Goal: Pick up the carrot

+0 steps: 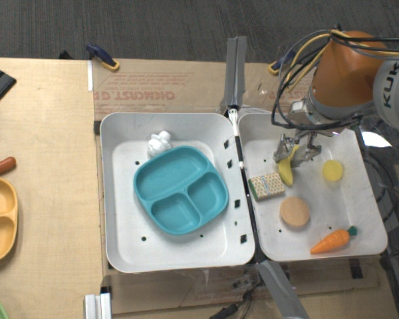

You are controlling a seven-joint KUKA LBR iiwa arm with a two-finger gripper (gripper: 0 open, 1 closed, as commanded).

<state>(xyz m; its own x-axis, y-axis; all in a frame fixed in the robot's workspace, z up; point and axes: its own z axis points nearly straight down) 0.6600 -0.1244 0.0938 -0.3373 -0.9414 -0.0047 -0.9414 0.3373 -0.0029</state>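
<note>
Across the pale wooden tabletop (pixel 46 111) sit two shallow white plastic bins: the left bin (pixel 116 198) carries a teal three-compartment plate (pixel 179 190) with a small crumpled white object (pixel 159 142) just behind it, and the right bin (pixel 366 205) carries the task's things. Over the right bin's far half hangs the grey arm with its orange band (pixel 342 68), and below it the jaws (pixel 296 153) sit low over a yellow banana-shaped toy (pixel 286 171). They look close to or touching the banana, but I cannot tell how far apart they stand or whether anything is held between them.

Near the front right corner of that bin lies the orange toy carrot with its green top (pixel 332 240), well apart from the jaws.

The main risk, as I judge it, is a wrong pick: closing here would take the banana. Travelling forward, the jaws could knock the round tan disc (pixel 294 212) or the patterned rectangular sponge (pixel 266 186). The carrot lies close to the front wall, so a finger might strike the rim or roll it.
</note>
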